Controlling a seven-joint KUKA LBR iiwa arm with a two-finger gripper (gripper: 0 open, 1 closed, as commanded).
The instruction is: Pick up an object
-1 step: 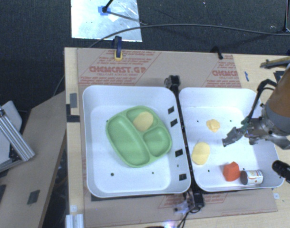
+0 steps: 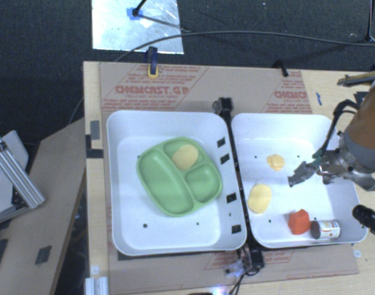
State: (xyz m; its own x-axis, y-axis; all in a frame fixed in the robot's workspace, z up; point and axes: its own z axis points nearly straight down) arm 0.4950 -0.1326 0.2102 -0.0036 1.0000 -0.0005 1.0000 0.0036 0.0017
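The right bin (image 2: 286,131) holds a small pale yellow piece (image 2: 275,161), a larger yellow piece (image 2: 259,198), an orange-red object (image 2: 299,221) and a small can (image 2: 326,229) lying on its side. My gripper (image 2: 300,175) hangs over the right bin, right of both yellow pieces and above the orange-red object. It is apart from all of them, with nothing seen in it. The grey arm (image 2: 366,146) comes in from the right edge.
In the left bin (image 2: 126,165) a green divided plate (image 2: 166,189) carries a yellow object (image 2: 185,157) in its upper compartment. A black divider with clips (image 2: 232,177) runs between the bins. Cables cross the dark floor behind the bench.
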